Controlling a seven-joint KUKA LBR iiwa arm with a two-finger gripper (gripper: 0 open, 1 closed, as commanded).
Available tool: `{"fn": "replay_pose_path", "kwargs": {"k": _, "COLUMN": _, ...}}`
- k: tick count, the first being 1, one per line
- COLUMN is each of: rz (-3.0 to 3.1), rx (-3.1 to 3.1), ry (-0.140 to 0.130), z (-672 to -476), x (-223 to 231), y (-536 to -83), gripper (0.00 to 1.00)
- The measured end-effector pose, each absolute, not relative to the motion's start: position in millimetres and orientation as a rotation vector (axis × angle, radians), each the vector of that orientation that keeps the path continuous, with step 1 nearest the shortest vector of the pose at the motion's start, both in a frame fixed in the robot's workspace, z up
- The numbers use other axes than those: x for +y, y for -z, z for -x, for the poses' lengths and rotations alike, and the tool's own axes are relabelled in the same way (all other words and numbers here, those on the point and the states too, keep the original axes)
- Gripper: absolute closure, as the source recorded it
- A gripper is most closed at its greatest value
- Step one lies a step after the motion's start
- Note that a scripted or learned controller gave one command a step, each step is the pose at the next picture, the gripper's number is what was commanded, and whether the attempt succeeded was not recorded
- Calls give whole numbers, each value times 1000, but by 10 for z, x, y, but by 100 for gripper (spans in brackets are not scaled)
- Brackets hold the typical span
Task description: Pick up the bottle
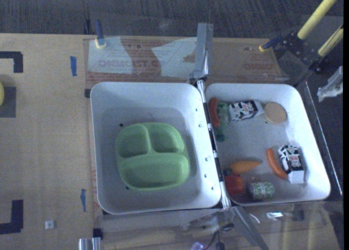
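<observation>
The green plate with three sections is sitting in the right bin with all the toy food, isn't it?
Not quite. The camera view shows the green plate with three sections sitting in the left bin. The toy food, like the carrot and the two little cartons, is in the right bin, apart from the plate.

Yellow object (1, 94) cut off at left edge.
</observation>
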State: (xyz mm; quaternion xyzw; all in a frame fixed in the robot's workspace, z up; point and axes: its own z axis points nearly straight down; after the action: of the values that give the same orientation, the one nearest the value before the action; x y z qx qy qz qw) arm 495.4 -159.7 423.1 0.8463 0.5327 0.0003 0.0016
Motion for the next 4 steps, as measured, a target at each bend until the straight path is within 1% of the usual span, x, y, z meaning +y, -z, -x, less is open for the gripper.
{"fn": "replay_pose_path", "kwargs": {"k": 1, "rz": -2775, "rx": 1475, "ry": 3, "z": -4876, "x": -2089, "y": -3206, "gripper": 0}}
{"fn": "replay_pose_path", "kwargs": {"k": 2, "rz": -2773, "rx": 1475, "ry": 2, "z": -4885, "x": -2090, "y": -3307, "gripper": 100}}
{"fn": "replay_pose_path", "kwargs": {"k": 3, "rz": -2934, "rx": 1132, "ry": 5, "z": -4914, "x": -1595, "y": -1987, "gripper": 100}}
{"fn": "replay_pose_path", "kwargs": {"k": 4, "rz": -2773, "rx": 1476, "ry": -2, "z": -4798, "x": -2139, "y": -1278, "gripper": 100}}
